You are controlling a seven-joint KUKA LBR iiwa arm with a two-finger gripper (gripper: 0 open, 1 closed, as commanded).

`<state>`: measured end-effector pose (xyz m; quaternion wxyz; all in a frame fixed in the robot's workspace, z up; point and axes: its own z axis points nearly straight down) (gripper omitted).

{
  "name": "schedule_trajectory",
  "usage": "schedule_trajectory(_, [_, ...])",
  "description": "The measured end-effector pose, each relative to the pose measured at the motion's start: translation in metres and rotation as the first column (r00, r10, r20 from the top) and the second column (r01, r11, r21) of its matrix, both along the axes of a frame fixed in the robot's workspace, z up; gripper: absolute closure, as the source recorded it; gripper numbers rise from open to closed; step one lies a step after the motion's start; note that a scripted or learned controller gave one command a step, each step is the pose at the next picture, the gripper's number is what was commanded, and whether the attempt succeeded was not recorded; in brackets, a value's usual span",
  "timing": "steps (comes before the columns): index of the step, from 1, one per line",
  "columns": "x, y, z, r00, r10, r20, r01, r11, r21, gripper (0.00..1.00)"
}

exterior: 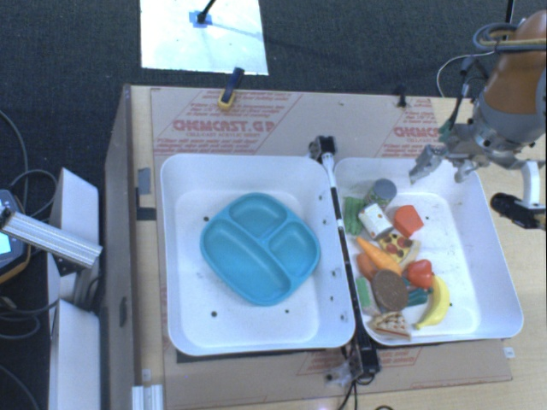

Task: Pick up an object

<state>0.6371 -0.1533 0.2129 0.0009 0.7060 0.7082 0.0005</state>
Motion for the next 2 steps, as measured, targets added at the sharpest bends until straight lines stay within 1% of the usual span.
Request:
schedule_trajectory(1, [-0.036,0.003,-0.129,1.0,-0.002,0.0,0.002,1.0,0.0,0.0])
schedule_trajectory(2, [-0.036,0.039,-0.128,1.0,0.001,-0.001,-0.001,1.0,0.001,0.0])
